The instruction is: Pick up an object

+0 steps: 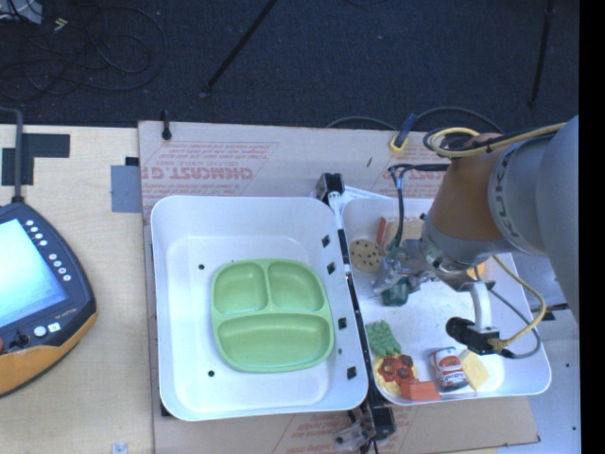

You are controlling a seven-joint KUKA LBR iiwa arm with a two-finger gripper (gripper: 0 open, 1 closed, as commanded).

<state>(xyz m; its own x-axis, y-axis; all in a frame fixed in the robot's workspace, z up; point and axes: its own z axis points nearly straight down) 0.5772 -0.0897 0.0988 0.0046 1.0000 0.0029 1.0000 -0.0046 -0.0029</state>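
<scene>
Here, nearest in the right bin, lie a small can and a yellow block. Farther in, the tool hangs directly over a dark green toy, apparently touching it; a cookie sits just left.

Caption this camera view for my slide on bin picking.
End effector low in the right bin among small toys; green divided plate in left bin.
</scene>
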